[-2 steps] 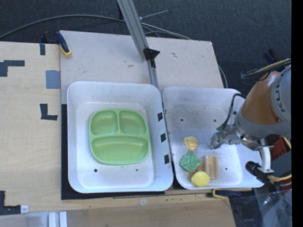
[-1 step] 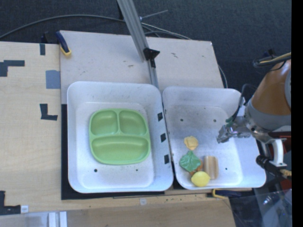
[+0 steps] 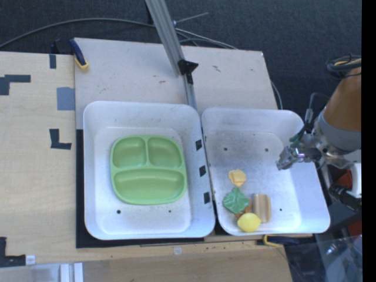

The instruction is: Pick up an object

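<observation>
I see the gripper point(image 3: 286, 159) over the right bin's point(image 3: 247, 122) right side, its state I cannot tell; yellow lemon point(image 3: 249, 222), green leafy toy point(image 3: 235, 201), tan block point(image 3: 261, 207) and small yellow piece point(image 3: 237, 177) lie clustered near its front wall; green divided plate point(image 3: 148, 170) sits in left bin point(image 3: 94, 157).

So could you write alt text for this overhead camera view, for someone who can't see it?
A grey robot arm's gripper hovers at the right bin's right side, away from small toy foods clustered at its front: a yellow lemon, a green leafy piece, a tan block and a pale yellow piece. The left bin holds a green divided plate.
</observation>
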You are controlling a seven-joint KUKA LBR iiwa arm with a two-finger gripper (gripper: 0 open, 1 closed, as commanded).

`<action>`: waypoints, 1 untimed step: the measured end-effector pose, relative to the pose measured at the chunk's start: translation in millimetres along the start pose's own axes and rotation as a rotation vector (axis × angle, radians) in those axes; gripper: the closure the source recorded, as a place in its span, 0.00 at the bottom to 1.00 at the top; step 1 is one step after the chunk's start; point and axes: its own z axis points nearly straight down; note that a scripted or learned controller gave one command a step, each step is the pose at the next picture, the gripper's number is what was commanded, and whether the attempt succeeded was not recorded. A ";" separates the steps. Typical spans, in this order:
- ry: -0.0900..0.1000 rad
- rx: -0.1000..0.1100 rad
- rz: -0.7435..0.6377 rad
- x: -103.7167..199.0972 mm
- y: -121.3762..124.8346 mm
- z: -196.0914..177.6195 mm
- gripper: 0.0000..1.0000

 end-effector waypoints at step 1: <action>0.003 0.003 -0.006 55.1 8.2 -12.8 1.00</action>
